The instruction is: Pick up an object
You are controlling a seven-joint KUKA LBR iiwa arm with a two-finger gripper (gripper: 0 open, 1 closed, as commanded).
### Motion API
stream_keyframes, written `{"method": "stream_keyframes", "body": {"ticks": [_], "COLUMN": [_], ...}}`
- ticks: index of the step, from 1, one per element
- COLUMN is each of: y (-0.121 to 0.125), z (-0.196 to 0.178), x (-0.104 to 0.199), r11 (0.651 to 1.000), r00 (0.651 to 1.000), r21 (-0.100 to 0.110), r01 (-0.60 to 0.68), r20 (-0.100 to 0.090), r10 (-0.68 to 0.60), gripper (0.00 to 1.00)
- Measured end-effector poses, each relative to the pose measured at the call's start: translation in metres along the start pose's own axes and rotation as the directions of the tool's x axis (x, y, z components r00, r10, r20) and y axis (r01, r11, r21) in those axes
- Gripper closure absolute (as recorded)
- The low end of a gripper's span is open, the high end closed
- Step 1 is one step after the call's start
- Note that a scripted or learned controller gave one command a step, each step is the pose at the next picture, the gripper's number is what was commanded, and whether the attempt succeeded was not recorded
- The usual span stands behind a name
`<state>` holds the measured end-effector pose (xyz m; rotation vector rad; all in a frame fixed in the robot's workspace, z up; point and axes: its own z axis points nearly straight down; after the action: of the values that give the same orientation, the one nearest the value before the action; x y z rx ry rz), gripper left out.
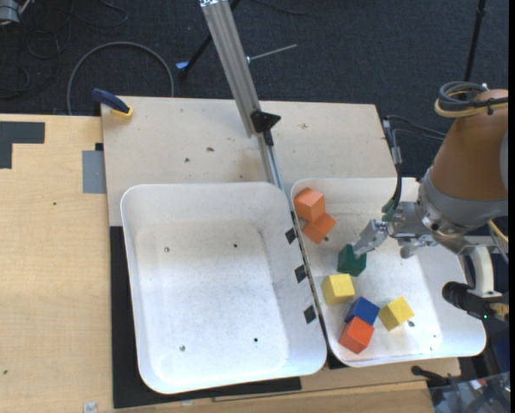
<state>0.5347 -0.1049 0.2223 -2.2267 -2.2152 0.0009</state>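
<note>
We see the gripper low over the right bin, its tip just above the green block; the metal parts blur together there, so we cannot tell how far it is open, nor whether it touches the block; nothing is plainly held. Up and to the left of the gripper sit two orange blocks, touching each other against the bin's left wall; below it lies a yellow block, and further down a blue block with a red block pressed to it; a second yellow block lies just right of the blue one. The arm's orange band is cut off at the right, hiding part of the bin; the left bin lies well to the gripper's left.
</note>
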Motion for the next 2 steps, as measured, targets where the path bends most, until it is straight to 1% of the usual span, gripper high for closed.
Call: {"method": "stream_keyframes", "body": {"ticks": [1, 2], "y": [0.011, -0.017], "z": [0.124, 0.129], "x": [-0.008, 0.005], "r11": [1.000, 1.000], "r00": [1.000, 1.000], "r21": [0.010, -0.011], "r01": [0.005, 0.000], "r20": [-0.002, 0.004], "r10": [-0.005, 0.000], "gripper": [0.00, 0.00]}}
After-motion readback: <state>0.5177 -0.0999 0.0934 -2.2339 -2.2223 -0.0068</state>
